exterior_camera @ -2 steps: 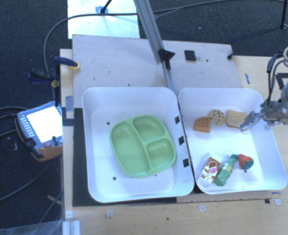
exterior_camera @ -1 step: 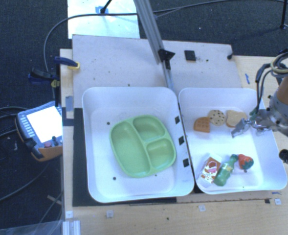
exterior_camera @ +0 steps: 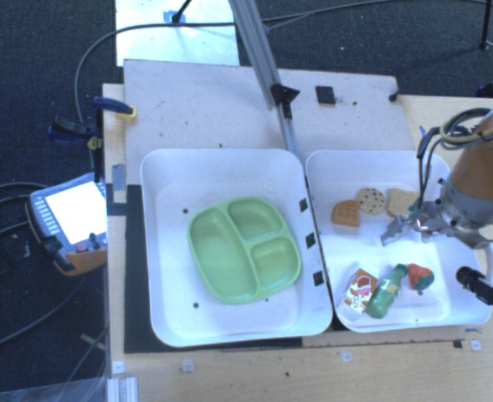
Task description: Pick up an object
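Nearest the camera, along the bottom edge, runs the pale wooden tabletop point(exterior_camera: 229, 367), carrying two shallow white bins side by side. Next in size, the left bin point(exterior_camera: 171, 182) holds a light green divided plate point(exterior_camera: 244, 249) with three compartments, lying flat near its middle. Beside it, the right bin point(exterior_camera: 330, 174) holds the small toy foods. A grey robot arm point(exterior_camera: 480, 174) with an orange band reaches in from the right, and its gripper point(exterior_camera: 401, 227) hangs over the middle of the right bin with the jaws spread open and nothing between them.

Likely targets are the three pieces at the back of the bin: an orange waffle square point(exterior_camera: 346, 213), a speckled round cookie point(exterior_camera: 369, 200) touching it, and a tan bread slice point(exterior_camera: 401, 200) just beside the fingers. All look thin and flat, so the jaws could slide over them or catch two together. Nearer the front lie a red-and-white packet point(exterior_camera: 361, 291), a green bottle point(exterior_camera: 386, 291) touching it, and a small strawberry point(exterior_camera: 420, 276).
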{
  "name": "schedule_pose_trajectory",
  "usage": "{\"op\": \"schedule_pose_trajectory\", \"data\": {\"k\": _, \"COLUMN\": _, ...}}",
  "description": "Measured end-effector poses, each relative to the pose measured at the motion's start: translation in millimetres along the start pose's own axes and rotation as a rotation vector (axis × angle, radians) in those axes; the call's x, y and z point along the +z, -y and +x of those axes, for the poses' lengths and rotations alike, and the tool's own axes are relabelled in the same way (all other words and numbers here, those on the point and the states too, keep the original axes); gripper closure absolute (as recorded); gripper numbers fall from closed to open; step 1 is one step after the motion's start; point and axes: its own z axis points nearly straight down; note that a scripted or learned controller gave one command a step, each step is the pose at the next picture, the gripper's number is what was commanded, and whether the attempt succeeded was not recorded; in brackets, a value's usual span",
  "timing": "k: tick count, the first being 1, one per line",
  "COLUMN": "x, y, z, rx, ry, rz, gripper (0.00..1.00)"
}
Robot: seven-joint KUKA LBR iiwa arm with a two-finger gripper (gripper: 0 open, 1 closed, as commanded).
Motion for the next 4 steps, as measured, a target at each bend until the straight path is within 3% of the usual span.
{"op": "schedule_pose_trajectory", "data": {"k": 1, "x": -14.6, "y": -2.1, "z": -0.9, "rx": 0.000, "ry": 0.003, "rz": -0.008, "gripper": 1.00}}
{"op": "schedule_pose_trajectory", "data": {"k": 4, "x": -188.1, "y": -2.4, "z": -4.0, "rx": -0.005, "ry": 0.004, "rz": -0.011, "gripper": 1.00}}
